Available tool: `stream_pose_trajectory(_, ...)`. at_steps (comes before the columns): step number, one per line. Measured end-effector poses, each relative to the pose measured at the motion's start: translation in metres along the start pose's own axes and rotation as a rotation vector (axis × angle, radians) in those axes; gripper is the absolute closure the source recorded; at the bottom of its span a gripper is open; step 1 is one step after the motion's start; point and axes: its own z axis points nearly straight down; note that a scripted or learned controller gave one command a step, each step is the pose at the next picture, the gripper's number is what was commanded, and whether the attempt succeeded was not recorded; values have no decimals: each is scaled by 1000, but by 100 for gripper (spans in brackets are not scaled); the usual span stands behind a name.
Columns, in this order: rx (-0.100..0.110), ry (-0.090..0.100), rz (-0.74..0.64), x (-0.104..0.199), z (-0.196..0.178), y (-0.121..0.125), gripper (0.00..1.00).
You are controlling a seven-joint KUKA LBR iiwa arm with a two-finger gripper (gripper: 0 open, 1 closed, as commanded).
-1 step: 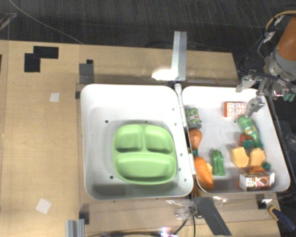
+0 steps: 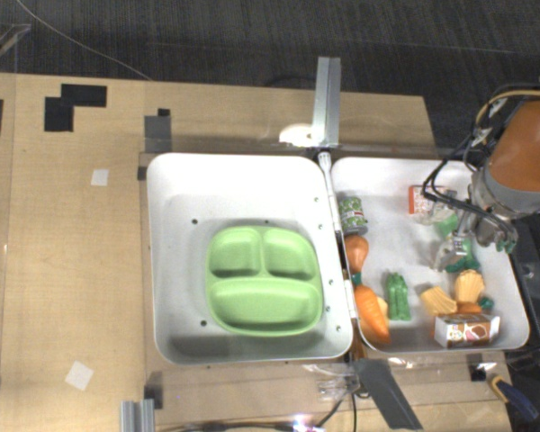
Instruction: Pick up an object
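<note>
Two shallow white bins sit side by side on the wooden counter (image 2: pixel 63 268). In the left bin (image 2: pixel 175 241) lies a green divided tray (image 2: pixel 265 280), flat, with two small compartments toward the back and one long one in front. The right bin (image 2: pixel 387 187) carries the loose objects: a small green-labelled can (image 2: pixel 352 214) close to the wall the bins share, an orange piece (image 2: pixel 355 252) just below it, a carrot-like orange toy (image 2: pixel 372 313) at the front left, a green toy (image 2: pixel 398 296) beside that, a yellow wedge (image 2: pixel 437 300), a tan rounded piece (image 2: pixel 470 286), a white and red carton (image 2: pixel 467 330) at the front edge, and a red and white packet (image 2: pixel 420 202) toward the back. The grey arm with its orange band (image 2: pixel 525 147) reaches over the right side of this bin. Its end effector (image 2: pixel 456 252) hangs low above the bin floor, between the packet and the tan piece; whether it is released or clenched cannot be told, since it is small and blurred against a green item (image 2: pixel 446 228) just beside it.
</note>
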Motion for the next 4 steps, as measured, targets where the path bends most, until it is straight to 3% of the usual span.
stream_pose_trajectory(1, 1, -4, -98, 30, 6, 26, 0)
stream_pose_trajectory(2, 1, -3, -149, 19, 6, 38, 0)
stream_pose_trajectory(3, -2, 1, -214, 75, -13, 116, 0)
stream_pose_trajectory(4, 1, -14, -412, 100, 3, 101, 0)
